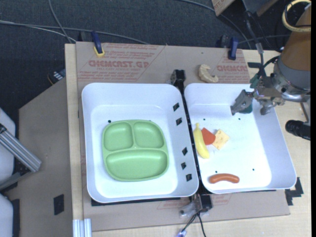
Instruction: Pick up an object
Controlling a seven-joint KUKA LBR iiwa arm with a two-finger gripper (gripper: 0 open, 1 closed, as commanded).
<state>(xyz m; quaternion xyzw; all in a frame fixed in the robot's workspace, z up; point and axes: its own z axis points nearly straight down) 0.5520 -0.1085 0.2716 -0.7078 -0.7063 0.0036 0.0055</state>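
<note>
Nothing is lifted yet: the tool (253, 104) hangs wide and empty, with the banana (201, 142) below-left, untouched.

We take this for a robotics lab: cardboard-covered bench (123, 58) held by clamps (98, 44), loose cables (59, 14), aluminium framing (17, 149).

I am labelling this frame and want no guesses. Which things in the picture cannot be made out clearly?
- Gripper, camera view: too small and blurred to read its fingers.
- Teal object under the gripper: partly covered, kind unclear.
- Arm: cut off by the right edge.
- Red piece and yellow piece beside the banana: too small to identify.
</note>
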